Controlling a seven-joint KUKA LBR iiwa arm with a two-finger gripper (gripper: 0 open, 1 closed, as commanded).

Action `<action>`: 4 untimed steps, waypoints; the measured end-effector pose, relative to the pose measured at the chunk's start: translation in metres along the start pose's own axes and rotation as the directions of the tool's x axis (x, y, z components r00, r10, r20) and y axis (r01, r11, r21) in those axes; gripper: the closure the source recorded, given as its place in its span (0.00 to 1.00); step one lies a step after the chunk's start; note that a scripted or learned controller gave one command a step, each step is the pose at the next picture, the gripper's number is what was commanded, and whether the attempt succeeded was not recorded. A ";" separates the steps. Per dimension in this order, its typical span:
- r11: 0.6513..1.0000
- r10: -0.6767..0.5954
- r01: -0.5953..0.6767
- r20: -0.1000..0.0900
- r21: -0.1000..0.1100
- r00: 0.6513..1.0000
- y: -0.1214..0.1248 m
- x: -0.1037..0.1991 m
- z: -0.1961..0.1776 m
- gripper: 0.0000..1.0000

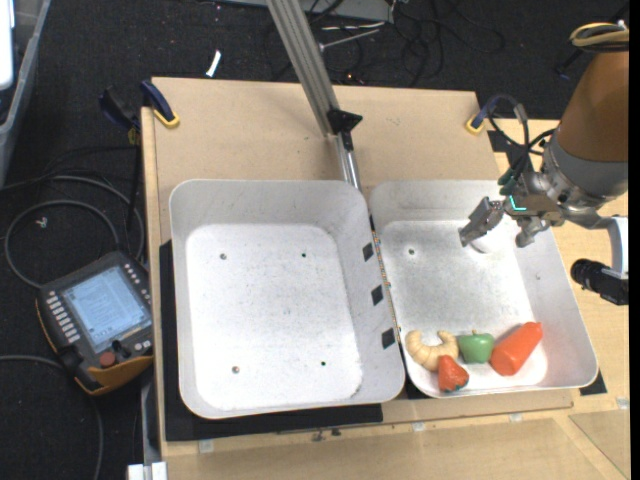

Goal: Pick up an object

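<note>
Spreading under everything is the tan wooden bench top [260,143], set on a dark floor strewn with black cables. Two shallow white plastic bins sit on it side by side: the left bin [200,208], well off to the gripper's left, and the right bin [560,288], whose upper part lies beneath the gripper. A slanting grey metal post [305,53] runs down from the top edge to the seam between the bins, up and to the left of the gripper. The grey arm with its orange band [600,98] comes in just above and right of the two-finger gripper [503,226], which hangs over the right bin's bare floor with its fingers spread apart and nothing between them.

Well below the gripper, along the right bin's near edge, four small things lie clustered: an orange carrot-shaped toy [517,348], a cream curled piece [428,347], a green pepper-shaped toy [477,346] and a red strawberry-shaped toy [451,372]. Nothing lies between them and the gripper.

Far left, on the floor, rests an orange-and-grey handheld control pendant [95,318]. Yellow-handled clamps [160,103] grip the bench's far corners.
</note>
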State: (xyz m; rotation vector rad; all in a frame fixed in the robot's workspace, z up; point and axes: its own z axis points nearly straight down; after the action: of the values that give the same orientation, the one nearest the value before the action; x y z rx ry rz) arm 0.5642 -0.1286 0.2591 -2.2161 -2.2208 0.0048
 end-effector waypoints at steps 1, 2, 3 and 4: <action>1.000 0.001 -0.001 0.001 -0.005 1.000 0.001 0.000 -0.003 0.00; 1.000 0.003 -0.003 0.000 0.002 1.000 -0.001 0.003 0.061 0.00; 1.000 0.003 -0.003 -0.001 0.002 1.000 -0.007 0.012 0.121 0.00; 1.000 0.003 -0.003 0.001 -0.005 1.000 -0.006 0.012 0.165 0.00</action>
State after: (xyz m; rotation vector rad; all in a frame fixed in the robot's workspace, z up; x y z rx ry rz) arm 0.5571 -0.1165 0.0938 -2.2224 -2.2206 0.0007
